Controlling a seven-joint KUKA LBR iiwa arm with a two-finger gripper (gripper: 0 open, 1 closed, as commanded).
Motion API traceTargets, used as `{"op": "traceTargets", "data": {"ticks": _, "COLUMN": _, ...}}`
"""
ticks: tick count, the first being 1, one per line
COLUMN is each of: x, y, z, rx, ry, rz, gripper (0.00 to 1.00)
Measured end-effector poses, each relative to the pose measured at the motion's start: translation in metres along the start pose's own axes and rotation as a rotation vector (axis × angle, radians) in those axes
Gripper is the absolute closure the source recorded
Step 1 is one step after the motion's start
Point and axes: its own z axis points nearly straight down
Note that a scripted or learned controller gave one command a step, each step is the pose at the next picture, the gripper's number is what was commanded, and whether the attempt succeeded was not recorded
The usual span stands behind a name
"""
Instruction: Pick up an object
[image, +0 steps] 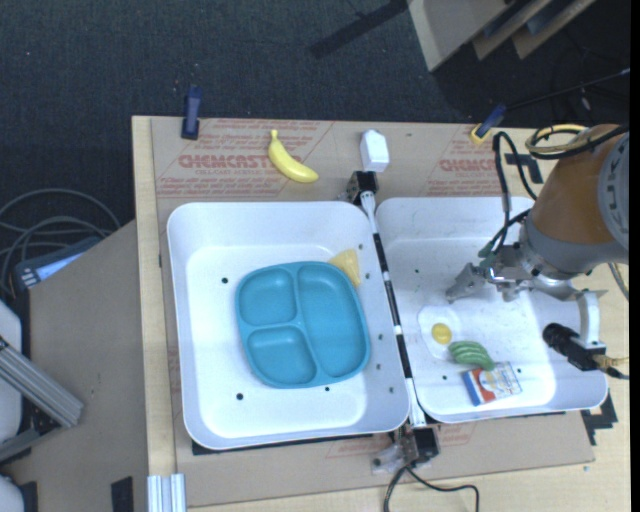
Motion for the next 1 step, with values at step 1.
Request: {"op": "traceTargets", "data": {"ticks": 1, "x": 0.0504, "y": -0.0466, "z": 0.0327, "rx": 0.005, "ry": 0.003, "rz": -0.002, "gripper": 0.0}}
